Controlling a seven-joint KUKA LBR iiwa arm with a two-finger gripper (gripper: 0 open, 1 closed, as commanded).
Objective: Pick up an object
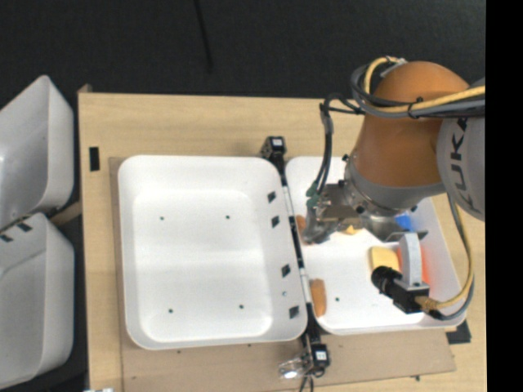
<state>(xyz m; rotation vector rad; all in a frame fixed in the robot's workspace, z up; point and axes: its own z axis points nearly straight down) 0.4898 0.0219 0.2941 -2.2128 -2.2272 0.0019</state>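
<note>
We see the pincer (320, 225) low in the right bin (359, 321), near its left wall; can't tell its state. An orange piece (318, 296) lies near the front-left corner, a yellow block (384, 258) further right.

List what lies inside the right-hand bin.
In the right bin: an orange-brown piece near its left wall, a yellow block, and blue and orange-white items. The arm covers the bin's upper part.
</note>
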